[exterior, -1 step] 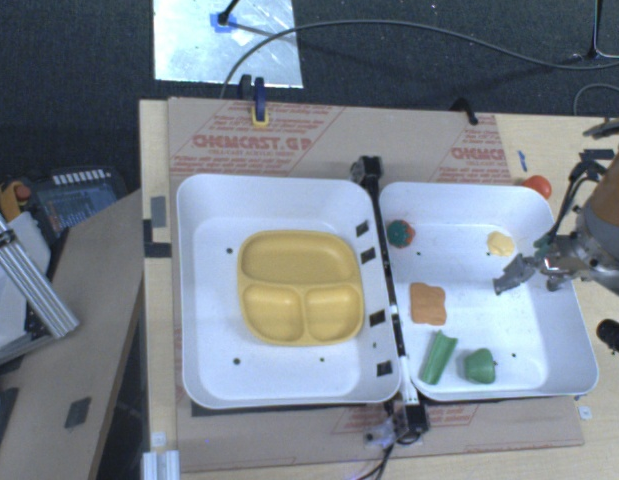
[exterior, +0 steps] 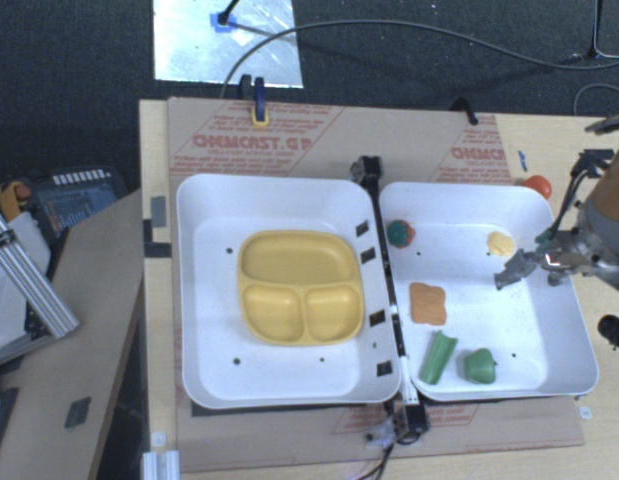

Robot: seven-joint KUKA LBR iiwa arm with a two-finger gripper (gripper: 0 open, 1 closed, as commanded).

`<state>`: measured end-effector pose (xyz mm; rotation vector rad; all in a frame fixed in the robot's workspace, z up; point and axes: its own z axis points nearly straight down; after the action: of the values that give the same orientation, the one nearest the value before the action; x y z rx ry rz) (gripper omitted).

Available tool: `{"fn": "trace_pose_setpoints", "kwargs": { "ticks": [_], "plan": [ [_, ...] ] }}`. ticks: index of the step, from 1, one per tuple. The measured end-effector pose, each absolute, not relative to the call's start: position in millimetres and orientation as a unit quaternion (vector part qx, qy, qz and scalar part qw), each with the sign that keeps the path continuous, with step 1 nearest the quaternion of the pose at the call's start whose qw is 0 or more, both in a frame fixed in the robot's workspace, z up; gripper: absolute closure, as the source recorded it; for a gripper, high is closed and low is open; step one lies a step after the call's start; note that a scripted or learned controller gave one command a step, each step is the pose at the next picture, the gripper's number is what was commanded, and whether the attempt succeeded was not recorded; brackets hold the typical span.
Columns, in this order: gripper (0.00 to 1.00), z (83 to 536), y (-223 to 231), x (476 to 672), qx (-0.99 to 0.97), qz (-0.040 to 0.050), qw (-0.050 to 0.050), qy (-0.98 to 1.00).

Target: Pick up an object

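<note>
The left bin [exterior: 199, 298] carries a yellow divided tray [exterior: 294, 286] with three compartments, sitting near its middle, well clear of the arm. Nothing there looks like the easy pick: the tray is broad and flat, a poor fit for a two-finger grasp.

Across the divider, the right bin [exterior: 564, 363] holds the small candidates. A round green-and-red piece [exterior: 399, 233] lies near the upper left corner, an orange flat piece [exterior: 427, 303] sits lower down, and a green cylinder-like piece [exterior: 438, 357] and a green pepper-shaped piece [exterior: 479, 366] lie near each other by the front wall. A pale yellow piece [exterior: 500, 243] lies toward the upper right.

The gripper [exterior: 517, 268] hangs just below and right of that yellow piece, nothing visibly between its fingers — whether they stand apart or together I cannot tell at this size.

The risks, as I judge them: a descent from here may land beside the yellow piece and merely nudge it; the orange piece is thin, so fingers could close above it; the two green ones sit close enough to the wall and each other that a finger could catch either.
</note>
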<state>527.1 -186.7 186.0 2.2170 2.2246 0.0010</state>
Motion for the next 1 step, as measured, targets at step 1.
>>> {"fn": "trace_pose_setpoints", "kwargs": {
  "ticks": [1],
  "plan": [
    [0.0, 141.9, -189.2, 533.7, 0.707, -0.0002, -0.001, 0.708]
  ]
}}
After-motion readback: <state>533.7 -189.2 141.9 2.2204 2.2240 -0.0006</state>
